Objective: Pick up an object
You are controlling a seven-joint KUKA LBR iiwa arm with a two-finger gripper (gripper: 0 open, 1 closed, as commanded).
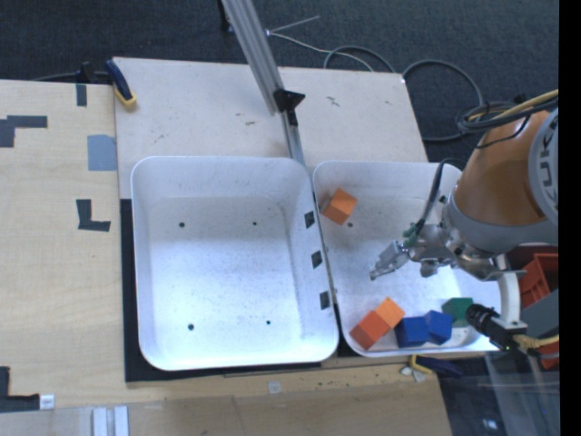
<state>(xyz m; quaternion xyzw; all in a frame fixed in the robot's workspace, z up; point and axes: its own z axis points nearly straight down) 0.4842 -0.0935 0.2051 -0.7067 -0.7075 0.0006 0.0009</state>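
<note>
**Desk:** Start nearest the lens. What do you have along the near rim of the right-hand shallow white plastic bin [363, 173]?

**Caption:** You have a cluster at the bin's six o'clock: an orange-red block [369, 330] touching a lighter orange block [388, 312], two blue cubes [425, 328] just beside them toward three o'clock, and a dark green piece [457, 309] beyond those. All sit close against the near wall.

**Desk:** And the two-finger gripper?

**Caption:** The metal gripper [388, 260] hangs over the bin's middle, its tips pointing toward nine o'clock. You cannot tell from this slanted view whether the jaws stand apart or together; nothing is seen between them.

**Desk:** Which object does the move turn on?

**Caption:** Likely the cluster, lying at about six o'clock from the tips and near. A lone small orange cube [339, 205] lies at about eleven o'clock, farther off, near the far-left corner, with open floor around it.

**Desk:** Room?

**Caption:** You get bare floor under the tips; the cluster's crowding and the near wall leave little margin. The left-hand white bin [145, 243] lies across the divider.
</note>
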